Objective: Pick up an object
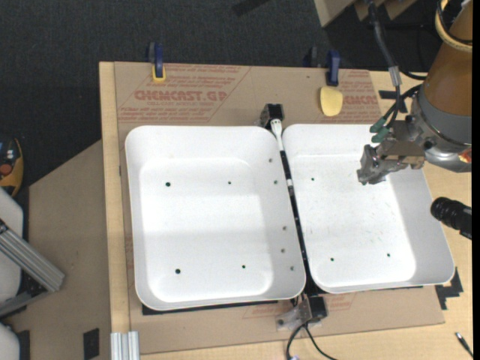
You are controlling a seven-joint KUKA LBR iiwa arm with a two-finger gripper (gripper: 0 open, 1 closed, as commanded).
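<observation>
Black clip with cable at 6 o'clock, at the near edge of the brown board, right at the near end of the gap between the bins.

Pale yellow object at 1 o'clock, lying on the brown board just past the far rim of the right bin, not inside it, and just below a blue clamp on the board's far edge.

End effector at 3 o'clock, over the right bin's far half, pointing down, well apart from the yellow object, which sits at its 11 o'clock. Cannot tell whether the end effector is open or closed; nothing seen in its hold. Arm comes in from 2 o'clock, orange band above the grey wrist.

Left bin at 9 o'clock, touching the right bin along a black strip. Second black clip at the strip's far end, 12 o'clock. Second blue clamp at 11 o'clock. The board lies on the tabletop, which shows at 8 o'clock.
</observation>
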